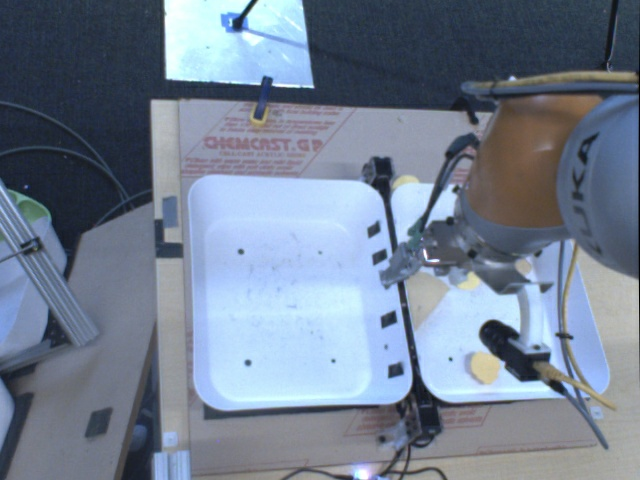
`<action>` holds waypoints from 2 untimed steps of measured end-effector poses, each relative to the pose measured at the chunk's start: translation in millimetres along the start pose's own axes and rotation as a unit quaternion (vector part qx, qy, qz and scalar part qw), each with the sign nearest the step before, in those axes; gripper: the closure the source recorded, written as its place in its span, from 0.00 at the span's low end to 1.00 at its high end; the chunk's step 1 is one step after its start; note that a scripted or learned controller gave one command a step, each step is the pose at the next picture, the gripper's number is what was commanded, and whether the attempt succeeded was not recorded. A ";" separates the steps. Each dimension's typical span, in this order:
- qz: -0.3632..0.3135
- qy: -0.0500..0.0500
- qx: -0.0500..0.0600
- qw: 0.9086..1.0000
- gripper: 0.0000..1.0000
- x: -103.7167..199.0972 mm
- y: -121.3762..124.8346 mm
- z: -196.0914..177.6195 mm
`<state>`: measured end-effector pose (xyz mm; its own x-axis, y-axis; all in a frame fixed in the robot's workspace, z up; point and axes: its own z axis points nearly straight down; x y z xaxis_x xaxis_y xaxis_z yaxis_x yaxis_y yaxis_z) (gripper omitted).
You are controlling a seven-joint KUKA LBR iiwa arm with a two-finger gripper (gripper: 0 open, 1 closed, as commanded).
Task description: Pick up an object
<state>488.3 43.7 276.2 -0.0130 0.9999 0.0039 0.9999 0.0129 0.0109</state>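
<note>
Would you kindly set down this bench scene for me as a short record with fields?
arm: above the right bin, reaching from the right
end effector: low, by the wall between the bins
left bin: white, floor scuffed
yellow piece: in right bin, near its front edge
pale yellow piece: at right bin's far left corner

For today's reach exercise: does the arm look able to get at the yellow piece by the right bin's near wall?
Probably yes: the yellow piece lies uncovered in the right bin, and the gripper hangs at that bin's edge; the close wall may crowd it.
</note>
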 end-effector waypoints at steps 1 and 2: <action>0.002 -0.002 0.003 1.000 1.00 -4.6 0.0 -6.0; 0.005 -0.002 0.000 1.000 1.00 -30.0 0.0 -84.6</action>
<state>487.7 13.4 360.7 -0.0032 1.0000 0.0001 0.9999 0.0032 0.0108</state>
